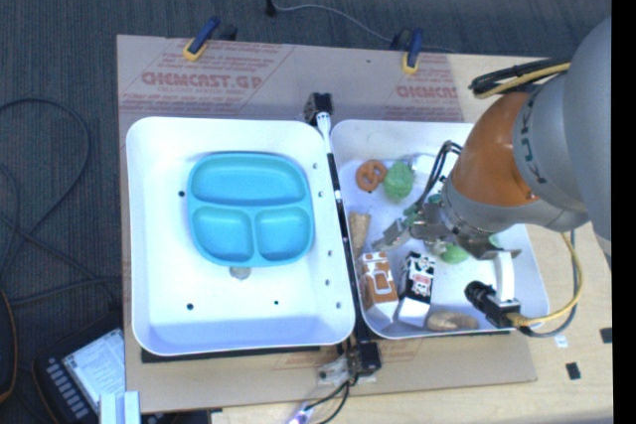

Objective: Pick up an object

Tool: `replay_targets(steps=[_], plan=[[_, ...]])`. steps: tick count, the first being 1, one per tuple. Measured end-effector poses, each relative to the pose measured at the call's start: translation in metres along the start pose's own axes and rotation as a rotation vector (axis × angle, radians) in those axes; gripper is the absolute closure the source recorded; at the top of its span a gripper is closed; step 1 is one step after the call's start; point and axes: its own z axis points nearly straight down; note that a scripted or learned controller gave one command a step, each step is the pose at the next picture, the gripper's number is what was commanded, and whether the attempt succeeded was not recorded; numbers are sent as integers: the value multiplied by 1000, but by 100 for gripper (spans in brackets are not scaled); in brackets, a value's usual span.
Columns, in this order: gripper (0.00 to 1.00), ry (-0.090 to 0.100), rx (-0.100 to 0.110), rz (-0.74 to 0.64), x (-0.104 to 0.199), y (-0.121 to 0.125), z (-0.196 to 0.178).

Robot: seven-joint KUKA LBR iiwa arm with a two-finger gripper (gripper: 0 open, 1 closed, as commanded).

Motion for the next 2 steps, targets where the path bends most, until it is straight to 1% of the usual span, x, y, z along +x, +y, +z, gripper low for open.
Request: replay_targets(steps=[1,2], plan=[[100,0,2,1,0,0,-9],[0,0,2,1,0,0,-9]])
